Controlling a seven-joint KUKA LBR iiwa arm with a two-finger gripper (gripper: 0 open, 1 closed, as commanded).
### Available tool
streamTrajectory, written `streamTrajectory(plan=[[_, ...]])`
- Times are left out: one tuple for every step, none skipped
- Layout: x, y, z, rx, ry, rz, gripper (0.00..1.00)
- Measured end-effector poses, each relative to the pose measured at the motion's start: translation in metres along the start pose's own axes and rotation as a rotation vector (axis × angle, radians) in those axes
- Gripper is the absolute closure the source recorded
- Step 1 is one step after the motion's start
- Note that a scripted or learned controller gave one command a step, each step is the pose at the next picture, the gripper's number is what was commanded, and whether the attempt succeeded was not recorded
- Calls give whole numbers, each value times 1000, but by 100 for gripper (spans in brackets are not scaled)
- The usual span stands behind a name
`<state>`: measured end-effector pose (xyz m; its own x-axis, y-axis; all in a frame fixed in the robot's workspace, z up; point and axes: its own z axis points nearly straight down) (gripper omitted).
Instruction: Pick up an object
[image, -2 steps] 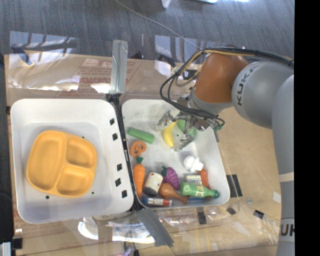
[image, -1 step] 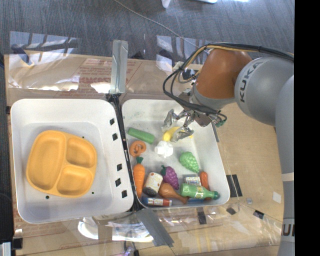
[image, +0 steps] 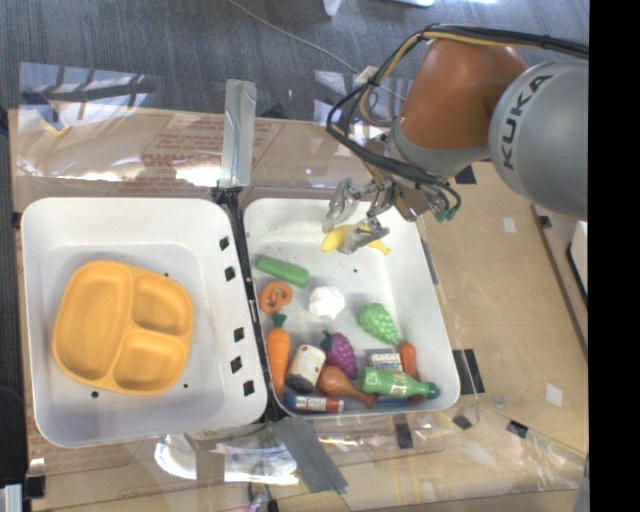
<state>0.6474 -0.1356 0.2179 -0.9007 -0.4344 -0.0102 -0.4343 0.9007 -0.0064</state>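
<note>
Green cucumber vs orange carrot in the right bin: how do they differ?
Colour: the cucumber is all green; the carrot is orange with a green top.
Pose: the cucumber lies slanted across the bin, the carrot runs along the bin's left wall.
Neighbours: the cucumber lies apart from the other toys; the carrot sits against the pile at the near end.
Both are elongated toy vegetables, lying untouched in the right bin.

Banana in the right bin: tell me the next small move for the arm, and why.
Probably lower the end effector straight down a little. It sits directly over the yellow banana at the far end of the right bin, with nothing visibly held, and the other toys lie nearer the camera.
</note>
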Motion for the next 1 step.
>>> streamTrajectory(plan=[[-20, 16, -41, -3, 6, 243, 100]])
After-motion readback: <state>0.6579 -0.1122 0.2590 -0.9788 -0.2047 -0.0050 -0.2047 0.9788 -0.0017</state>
